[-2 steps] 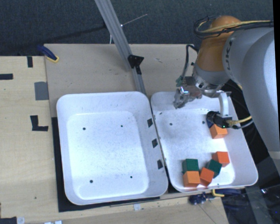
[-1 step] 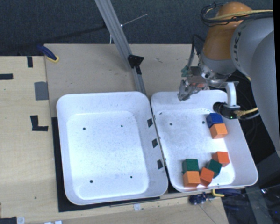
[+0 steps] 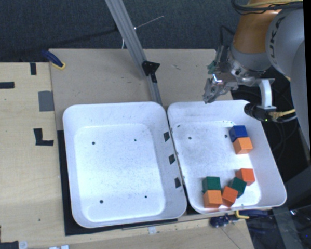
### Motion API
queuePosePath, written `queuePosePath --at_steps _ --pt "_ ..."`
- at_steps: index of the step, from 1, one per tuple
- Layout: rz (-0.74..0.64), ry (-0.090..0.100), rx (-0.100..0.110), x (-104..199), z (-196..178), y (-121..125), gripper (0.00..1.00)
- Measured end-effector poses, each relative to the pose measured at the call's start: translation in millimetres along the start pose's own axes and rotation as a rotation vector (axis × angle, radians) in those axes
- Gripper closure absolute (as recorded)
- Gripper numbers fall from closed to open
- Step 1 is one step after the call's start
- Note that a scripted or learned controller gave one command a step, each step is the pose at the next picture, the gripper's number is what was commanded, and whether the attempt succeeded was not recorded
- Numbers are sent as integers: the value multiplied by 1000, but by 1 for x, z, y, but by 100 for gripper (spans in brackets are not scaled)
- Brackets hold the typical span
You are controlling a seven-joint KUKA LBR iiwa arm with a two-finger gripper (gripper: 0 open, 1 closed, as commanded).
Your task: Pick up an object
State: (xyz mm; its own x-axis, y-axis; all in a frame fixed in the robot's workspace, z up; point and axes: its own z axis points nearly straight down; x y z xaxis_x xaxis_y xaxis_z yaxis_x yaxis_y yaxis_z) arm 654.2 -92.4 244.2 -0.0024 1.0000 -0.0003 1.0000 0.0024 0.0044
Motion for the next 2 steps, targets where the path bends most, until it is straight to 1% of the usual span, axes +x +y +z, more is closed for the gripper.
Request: queuePosePath --at_steps 1,2 --pt "-3 1 7 53 14 2 100" --pt "-5 2 5 110 5 9 100"
